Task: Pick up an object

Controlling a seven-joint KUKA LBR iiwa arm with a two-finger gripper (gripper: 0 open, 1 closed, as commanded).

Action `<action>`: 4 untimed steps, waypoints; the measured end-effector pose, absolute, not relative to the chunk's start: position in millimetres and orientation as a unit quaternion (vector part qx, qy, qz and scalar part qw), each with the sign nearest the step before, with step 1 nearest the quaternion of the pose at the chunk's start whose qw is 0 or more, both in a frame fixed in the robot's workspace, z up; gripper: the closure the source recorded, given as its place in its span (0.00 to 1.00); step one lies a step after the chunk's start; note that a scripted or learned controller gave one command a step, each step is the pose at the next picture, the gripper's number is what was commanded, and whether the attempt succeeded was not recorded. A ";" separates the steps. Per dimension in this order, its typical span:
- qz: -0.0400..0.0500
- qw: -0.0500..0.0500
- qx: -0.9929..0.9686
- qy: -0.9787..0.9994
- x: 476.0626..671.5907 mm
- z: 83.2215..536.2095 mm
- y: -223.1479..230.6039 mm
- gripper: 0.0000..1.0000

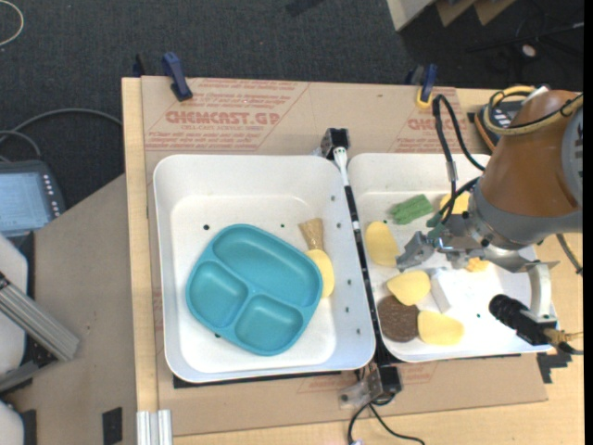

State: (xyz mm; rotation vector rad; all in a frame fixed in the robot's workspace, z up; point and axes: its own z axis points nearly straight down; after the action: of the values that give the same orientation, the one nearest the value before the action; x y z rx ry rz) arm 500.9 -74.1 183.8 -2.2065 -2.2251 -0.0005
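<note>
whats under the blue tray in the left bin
A yellow piece pokes out from under the blue tray's right edge, beside a tan piece. The tray hides the rest of it.

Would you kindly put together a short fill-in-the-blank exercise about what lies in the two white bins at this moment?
1. The divided plate in the left bin is ____ in colour.
2. That plate has ____ compartments.
3. The green piece lies in the ____ bin.
4. The dark brown round piece touches a piece of ____ colour beside it.

Missing words: blue; three; right; yellow
</note>
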 end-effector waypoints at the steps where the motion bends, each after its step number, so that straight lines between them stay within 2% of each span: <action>1: 0.001 0.003 -0.706 -0.708 478.0 184.5 -47.8 0.00; 2: 0.000 0.002 -0.705 -0.709 479.2 184.5 -0.3 0.00; 3: -0.001 0.000 -0.707 -0.707 479.9 195.0 -3.6 1.00; 4: -0.009 -0.007 -0.704 -0.710 529.3 366.8 41.4 1.00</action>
State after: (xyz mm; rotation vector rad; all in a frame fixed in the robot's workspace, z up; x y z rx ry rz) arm 529.3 41.4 366.8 -2.2227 -2.2393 -0.0282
